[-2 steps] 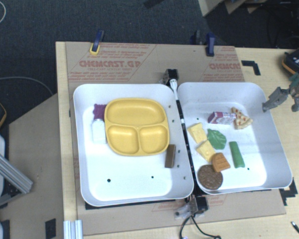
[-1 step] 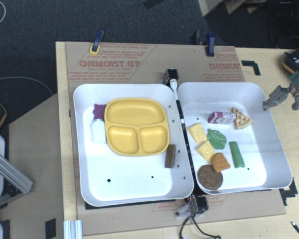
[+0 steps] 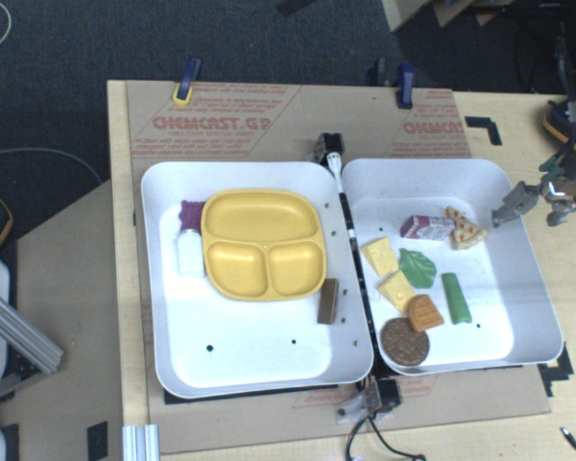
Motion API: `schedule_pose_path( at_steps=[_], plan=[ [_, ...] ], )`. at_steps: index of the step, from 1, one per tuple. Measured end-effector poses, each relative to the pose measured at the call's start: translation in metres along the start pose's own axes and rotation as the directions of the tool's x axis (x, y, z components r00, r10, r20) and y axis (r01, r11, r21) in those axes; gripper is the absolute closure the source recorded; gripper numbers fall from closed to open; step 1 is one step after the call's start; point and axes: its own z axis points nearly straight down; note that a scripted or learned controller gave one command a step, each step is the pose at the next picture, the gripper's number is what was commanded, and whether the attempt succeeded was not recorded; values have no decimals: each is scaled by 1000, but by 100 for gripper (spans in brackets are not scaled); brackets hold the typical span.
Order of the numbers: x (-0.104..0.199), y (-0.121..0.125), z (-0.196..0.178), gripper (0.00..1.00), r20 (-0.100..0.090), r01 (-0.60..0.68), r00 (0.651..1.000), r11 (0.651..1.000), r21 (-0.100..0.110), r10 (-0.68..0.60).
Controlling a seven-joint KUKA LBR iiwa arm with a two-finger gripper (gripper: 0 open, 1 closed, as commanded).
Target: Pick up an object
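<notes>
Over the right bin's (image 3: 518,286) edge your gripper (image 3: 533,200) hangs, seemingly empty; finger spread unclear; pizza (image 3: 464,229) unpicked.

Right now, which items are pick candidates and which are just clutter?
Pick candidates, right bin:
pizza slice, cheese wedges, green leaf, green stick, brown cookie, cracker

Lying about, left bin:
yellow divided tray, brown bar, white bottle

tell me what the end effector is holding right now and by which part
Nothing. The end effector sits at the right bin's right edge with nothing between its fingers; the pizza slice lies apart to its left.
</notes>
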Motion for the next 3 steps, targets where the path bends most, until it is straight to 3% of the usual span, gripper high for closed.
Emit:
schedule_pose_path(
  at_steps=[3],
  plan=[
    [8, -4, 160, 0, -5, 1, 1000, 1000, 0, -1]
  ],
)
